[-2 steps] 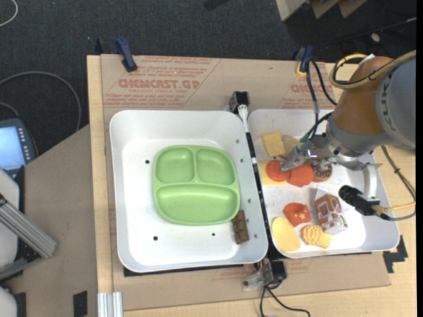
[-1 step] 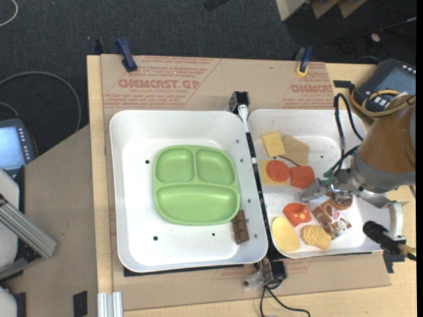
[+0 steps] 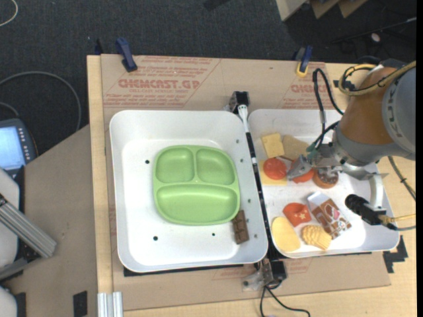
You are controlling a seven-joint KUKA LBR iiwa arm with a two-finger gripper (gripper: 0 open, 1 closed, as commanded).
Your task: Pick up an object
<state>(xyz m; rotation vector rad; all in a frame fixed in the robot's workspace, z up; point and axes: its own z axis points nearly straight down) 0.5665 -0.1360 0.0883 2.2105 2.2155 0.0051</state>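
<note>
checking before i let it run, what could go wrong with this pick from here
1. The gripper sits low over the red piece, which touches the yellow slice; a grab may drag both.
2. The right bin is crowded, so the arm could knock the waffle or wrapper.
3. The red piece looks flat and could slip out.

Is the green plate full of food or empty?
Empty. All three sections of the green plate show bare green plastic. The nearest item, a small brown bar, lies beside it on the left bin floor.
</note>
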